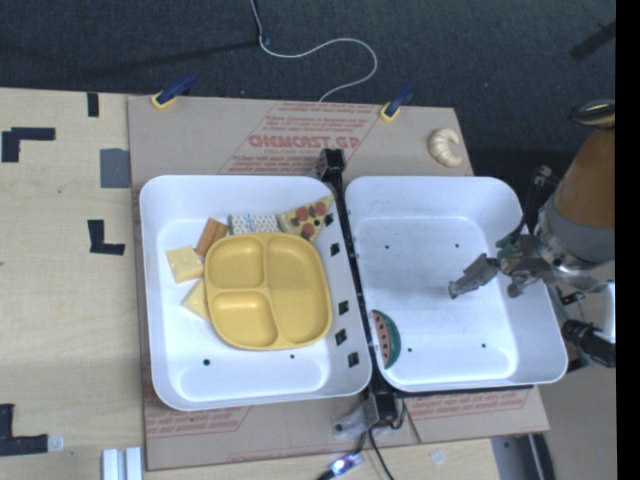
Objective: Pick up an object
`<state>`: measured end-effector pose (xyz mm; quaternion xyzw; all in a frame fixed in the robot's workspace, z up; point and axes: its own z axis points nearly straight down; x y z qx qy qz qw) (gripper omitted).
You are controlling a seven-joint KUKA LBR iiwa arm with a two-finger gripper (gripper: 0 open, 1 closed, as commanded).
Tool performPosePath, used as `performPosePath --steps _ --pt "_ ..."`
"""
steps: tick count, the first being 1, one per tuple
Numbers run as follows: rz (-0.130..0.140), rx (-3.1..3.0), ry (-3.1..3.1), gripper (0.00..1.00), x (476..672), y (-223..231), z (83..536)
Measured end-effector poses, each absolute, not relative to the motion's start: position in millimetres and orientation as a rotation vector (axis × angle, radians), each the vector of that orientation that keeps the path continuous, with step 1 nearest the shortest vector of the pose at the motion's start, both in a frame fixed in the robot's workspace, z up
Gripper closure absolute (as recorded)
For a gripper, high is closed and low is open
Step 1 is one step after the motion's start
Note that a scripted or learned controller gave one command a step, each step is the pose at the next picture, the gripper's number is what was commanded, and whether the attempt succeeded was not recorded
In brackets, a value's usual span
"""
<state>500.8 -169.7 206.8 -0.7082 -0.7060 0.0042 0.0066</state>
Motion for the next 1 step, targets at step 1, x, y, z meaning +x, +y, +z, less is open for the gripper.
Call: performPosePath --steps 1 --pt "0.002 -2.219 -2.221 0.0 503.7 -169.4 213.6"
